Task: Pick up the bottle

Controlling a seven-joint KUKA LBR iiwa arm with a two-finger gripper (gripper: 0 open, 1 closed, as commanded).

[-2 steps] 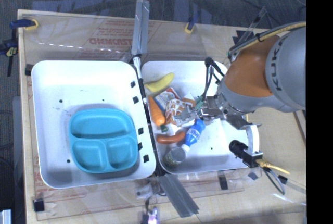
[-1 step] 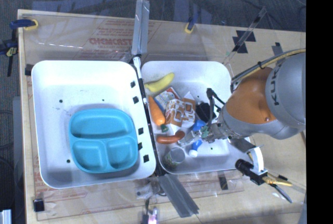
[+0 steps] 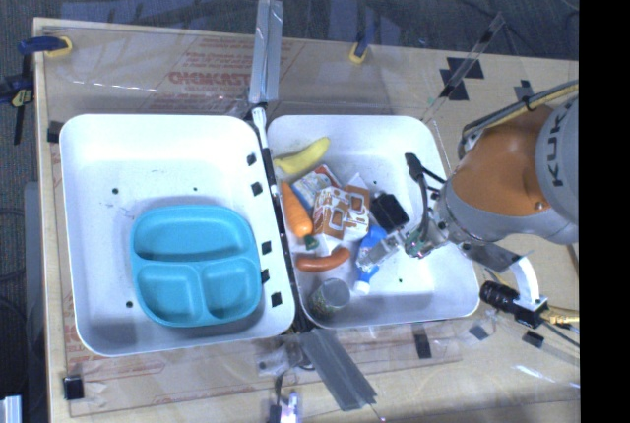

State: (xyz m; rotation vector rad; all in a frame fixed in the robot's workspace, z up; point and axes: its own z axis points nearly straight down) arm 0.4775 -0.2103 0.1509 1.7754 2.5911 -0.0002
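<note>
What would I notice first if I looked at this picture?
Probably the bright blue tray with three compartments, lying alone in the left bin. Next, the colourful pile in the right bin: a banana, a carrot, a sausage and a small bottle. The grey and orange arm reaches in from the right, its gripper beside the bottle.
</note>
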